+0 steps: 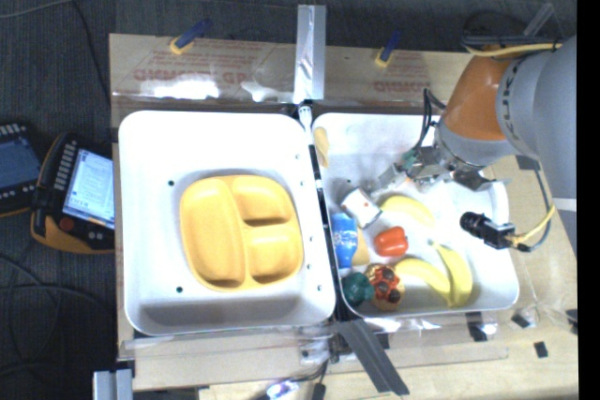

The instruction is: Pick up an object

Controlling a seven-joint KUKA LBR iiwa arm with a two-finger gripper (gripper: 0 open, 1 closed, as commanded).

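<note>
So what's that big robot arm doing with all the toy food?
The grey and orange robot arm is reaching into the right bin, where a heap of toy food lies: bananas, a red pepper and other small things. Its gripper hangs low over the back of the heap, near a small white block, with nothing clearly held. The left bin has a yellow divided tray in it.

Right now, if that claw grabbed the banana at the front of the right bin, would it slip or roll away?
The banana is curved and looks smooth, so it would probably rock or twist between two fingers rather than roll far. It looks like a toy, likely light and stiff. Other items crowd its left side, so a push might nudge the red pepper.
</note>
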